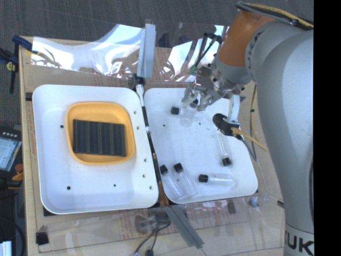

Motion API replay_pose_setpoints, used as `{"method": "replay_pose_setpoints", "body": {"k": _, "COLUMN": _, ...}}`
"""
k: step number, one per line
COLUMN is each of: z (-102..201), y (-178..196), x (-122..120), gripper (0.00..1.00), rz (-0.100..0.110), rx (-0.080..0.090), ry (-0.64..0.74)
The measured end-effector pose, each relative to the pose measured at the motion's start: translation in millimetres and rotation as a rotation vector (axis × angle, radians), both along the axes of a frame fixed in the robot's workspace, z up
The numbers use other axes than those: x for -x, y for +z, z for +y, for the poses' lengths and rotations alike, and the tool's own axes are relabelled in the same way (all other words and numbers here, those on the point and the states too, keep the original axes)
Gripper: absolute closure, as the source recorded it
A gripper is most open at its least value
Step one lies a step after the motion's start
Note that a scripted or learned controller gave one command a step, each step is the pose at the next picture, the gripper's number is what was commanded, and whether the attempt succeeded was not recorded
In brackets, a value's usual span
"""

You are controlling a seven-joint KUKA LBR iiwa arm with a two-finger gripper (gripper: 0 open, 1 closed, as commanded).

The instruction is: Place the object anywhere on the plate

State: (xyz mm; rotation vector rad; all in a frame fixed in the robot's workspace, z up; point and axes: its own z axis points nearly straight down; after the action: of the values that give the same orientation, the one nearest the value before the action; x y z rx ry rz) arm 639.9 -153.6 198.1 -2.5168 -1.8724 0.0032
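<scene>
Clearly, little has been accomplished: the yellow plate (pixel 99 116) in the left bin (pixel 48 185) carries only a dark ridged insert (pixel 100 137). Right of the plate, in the right bin (pixel 205 143), several clear vials (pixel 216 180) are scattered. The pincer (pixel 196 101) is poised over one vial (pixel 184 116); its opening cannot be told. Grasp, transfer and release remain.

The floor (pixel 80 7) along the top is dark grey and looks like carpet. A brown bench (pixel 24 143) stands on it. Shiny crinkled plastic sheet (pixel 106 52) lies along the bench's back edge and catches bright light. A blue-tipped tool, perhaps a clamp (pixel 21 42), sits at the back left corner. A small screen (pixel 8 151) pokes in past the bench's left edge.
</scene>
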Motion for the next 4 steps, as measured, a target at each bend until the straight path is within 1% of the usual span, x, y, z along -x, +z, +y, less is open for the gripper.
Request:
{"method": "replay_pose_setpoints", "body": {"k": 1, "z": 43, "y": -25, "x": 83, "gripper": 1.00, "rz": 0.001, "rx": 0.001, "ry": 0.088}}
{"method": "replay_pose_setpoints", "body": {"k": 2, "z": 91, "y": 83, "x": 56, "gripper": 1.00, "rz": -0.003, "rx": 0.002, "ry": 0.140}}
{"method": "replay_pose_setpoints", "body": {"k": 3, "z": 91, "y": 82, "x": 56, "gripper": 0.00, "rz": -0.002, "rx": 0.002, "ry": 0.140}}
{"method": "replay_pose_setpoints", "body": {"k": 4, "z": 99, "y": 46, "x": 67, "gripper": 0.00, "rz": 0.000, "rx": 0.002, "ry": 0.149}}
